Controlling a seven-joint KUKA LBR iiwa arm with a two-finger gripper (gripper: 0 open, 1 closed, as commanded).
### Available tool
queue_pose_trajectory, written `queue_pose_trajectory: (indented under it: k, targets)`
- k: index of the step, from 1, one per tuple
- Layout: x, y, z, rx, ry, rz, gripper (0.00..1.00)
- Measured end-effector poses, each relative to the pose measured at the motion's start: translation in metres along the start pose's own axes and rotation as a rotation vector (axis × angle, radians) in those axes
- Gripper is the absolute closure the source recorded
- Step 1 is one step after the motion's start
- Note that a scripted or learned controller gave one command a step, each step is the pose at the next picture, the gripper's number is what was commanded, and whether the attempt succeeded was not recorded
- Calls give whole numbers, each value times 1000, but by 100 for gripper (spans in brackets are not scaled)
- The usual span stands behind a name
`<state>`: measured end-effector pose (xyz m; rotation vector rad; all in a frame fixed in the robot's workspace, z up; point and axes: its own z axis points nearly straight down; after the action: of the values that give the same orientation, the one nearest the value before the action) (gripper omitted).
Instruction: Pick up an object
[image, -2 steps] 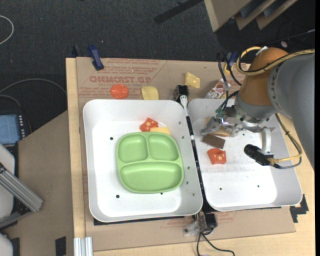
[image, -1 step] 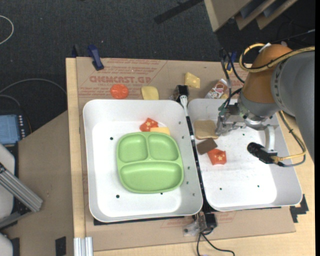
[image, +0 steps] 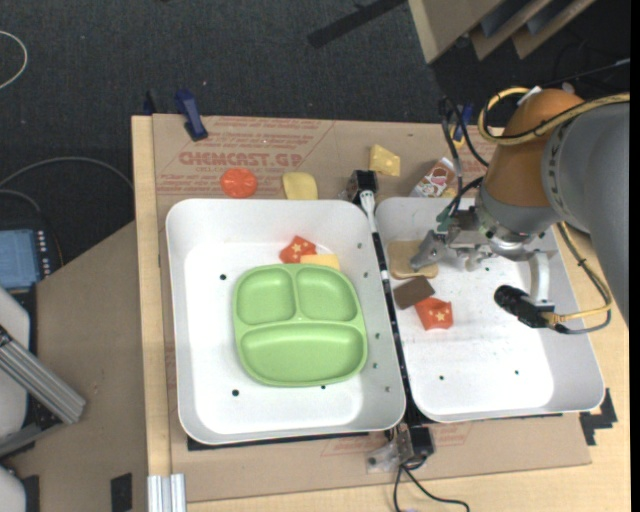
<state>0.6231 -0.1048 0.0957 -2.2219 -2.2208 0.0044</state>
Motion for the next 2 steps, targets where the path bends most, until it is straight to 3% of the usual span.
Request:
queue_pose_trajectory:
  k: [1,2]
  targets:
    - [11,-54,8,-9,2,2,0]
    - [11,-87,7,-11,2,2,0]
